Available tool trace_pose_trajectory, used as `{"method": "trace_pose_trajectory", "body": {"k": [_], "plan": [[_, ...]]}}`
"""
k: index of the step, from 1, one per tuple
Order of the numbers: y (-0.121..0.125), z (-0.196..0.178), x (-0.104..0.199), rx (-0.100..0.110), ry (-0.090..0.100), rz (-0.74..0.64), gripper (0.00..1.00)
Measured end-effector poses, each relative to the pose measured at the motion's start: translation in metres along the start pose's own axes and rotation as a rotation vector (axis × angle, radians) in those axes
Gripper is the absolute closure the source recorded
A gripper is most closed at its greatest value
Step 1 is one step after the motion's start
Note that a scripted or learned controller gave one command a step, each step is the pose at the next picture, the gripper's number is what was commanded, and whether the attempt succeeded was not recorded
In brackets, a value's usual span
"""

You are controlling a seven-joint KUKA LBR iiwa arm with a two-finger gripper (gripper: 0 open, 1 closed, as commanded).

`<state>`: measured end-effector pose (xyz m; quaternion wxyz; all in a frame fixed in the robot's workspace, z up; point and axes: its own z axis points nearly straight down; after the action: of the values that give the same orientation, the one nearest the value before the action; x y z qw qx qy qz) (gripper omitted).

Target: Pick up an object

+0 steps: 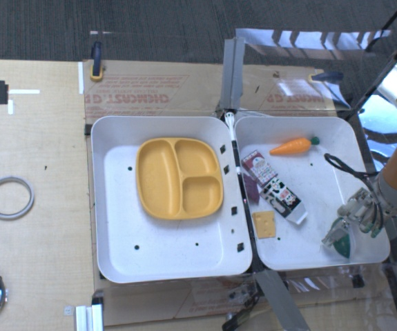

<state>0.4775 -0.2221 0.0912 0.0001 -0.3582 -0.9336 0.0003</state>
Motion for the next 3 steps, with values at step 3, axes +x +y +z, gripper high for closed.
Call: {"method": "trace_pose_trajectory", "body": {"k": [3], "plan": [[0.188,0.003,-0.044,0.038,0.045,-0.271,0.0]]}}
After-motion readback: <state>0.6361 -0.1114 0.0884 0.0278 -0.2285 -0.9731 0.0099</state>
